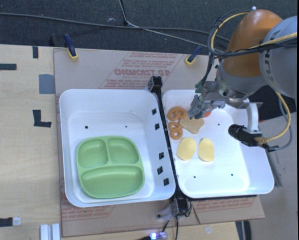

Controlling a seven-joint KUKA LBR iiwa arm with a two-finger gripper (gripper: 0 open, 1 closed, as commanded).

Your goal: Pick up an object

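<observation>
Two white bins are set side by side on the worktop (19, 134). A green divided plate (109, 166) lies in the left bin (71, 104). In the right bin (249, 179), two pretzels (176, 115), a tan toast piece (193, 126) and two yellow pieces (187, 148) are clustered near the left wall. The gripper (196, 113) is lowered over the toast piece, just beside the upper pretzel. Whether the fingers are apart or together cannot be told.
</observation>
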